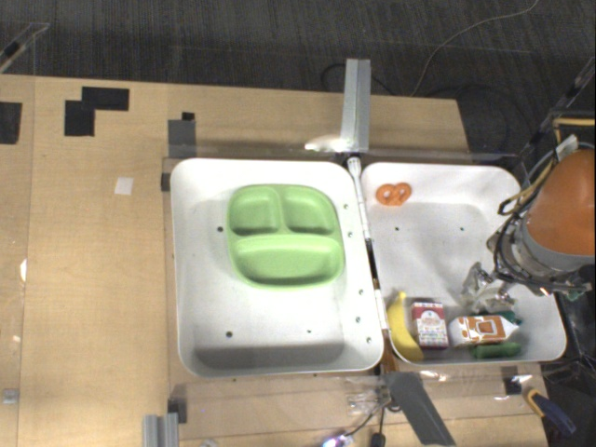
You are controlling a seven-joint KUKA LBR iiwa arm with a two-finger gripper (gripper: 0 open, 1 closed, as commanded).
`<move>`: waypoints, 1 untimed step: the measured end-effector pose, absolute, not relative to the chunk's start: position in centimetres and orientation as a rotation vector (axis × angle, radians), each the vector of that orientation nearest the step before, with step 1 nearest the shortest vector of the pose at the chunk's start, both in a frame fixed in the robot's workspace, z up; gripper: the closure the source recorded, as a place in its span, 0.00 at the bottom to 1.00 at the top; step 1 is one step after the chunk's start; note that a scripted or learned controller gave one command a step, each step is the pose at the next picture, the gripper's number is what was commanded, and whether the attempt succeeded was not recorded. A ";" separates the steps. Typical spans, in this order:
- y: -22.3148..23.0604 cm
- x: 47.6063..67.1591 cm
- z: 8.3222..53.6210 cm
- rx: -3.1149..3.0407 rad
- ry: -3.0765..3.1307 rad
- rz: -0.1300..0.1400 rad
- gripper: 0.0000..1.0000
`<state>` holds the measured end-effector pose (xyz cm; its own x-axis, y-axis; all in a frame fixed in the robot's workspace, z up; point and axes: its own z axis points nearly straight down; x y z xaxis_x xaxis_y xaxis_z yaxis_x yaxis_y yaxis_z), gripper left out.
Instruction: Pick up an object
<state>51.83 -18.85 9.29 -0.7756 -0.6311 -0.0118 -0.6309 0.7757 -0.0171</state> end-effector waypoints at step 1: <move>-19.8 53.4 9.3 -1.347 2.822 -0.017 1.00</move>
<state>53.44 -19.83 9.25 -0.6287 -0.7776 -0.0084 -0.7774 0.6288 -0.0157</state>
